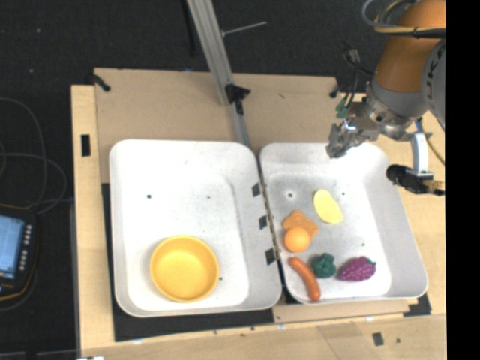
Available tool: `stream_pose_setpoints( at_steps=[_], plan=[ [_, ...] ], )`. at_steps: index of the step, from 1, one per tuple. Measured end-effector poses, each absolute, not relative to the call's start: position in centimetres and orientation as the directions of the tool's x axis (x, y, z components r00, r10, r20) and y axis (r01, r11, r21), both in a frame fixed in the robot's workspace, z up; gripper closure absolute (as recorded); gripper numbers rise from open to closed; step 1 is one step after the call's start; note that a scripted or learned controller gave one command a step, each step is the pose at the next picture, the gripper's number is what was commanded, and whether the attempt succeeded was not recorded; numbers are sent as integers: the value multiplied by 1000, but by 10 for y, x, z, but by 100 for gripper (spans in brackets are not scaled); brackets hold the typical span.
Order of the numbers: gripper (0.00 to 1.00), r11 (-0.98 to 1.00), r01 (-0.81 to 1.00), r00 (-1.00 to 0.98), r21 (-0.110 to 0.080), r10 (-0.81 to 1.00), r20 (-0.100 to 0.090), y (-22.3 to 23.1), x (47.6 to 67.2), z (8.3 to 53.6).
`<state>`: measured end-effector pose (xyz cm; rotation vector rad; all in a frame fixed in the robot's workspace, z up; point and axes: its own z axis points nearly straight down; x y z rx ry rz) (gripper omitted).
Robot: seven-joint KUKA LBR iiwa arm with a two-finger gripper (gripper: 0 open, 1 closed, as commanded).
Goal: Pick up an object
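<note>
Dark floor surrounds a bench bearing two white bins, where the gripper, grasping nothing visible, hovers over the right bin's far rim while the small yellow piece lies mid-bin, probably light, stiff, slippery plastic best pinched across its narrow width.

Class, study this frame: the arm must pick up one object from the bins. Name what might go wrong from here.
1. The orange ball touches the orange-brown piece, so a grasp there may catch or nudge both.
2. The sausage lies against the right bin's wall, leaving little finger room.
3. The gripper hangs over the bin's far rim, away from every item, so a straight descent likely finds nothing.
</note>
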<state>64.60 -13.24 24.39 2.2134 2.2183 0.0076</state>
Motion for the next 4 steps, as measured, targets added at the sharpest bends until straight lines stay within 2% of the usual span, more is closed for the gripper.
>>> stream_pose_setpoints(
  at_steps=[1, 2, 3, 4],
  plan=[
    [100, 3, 1000, -3, 8, 1000, -2, -134, 647, 299],
    [100, 5, 1000, -5, -1, 1000, 0, -84, 642, 277],
    [100, 6, 1000, -6, 0, 1000, 1, -32, 633, 278],
    [100, 5, 1000, -5, -1, 1000, 0, 12, 629, 256]
  ],
)
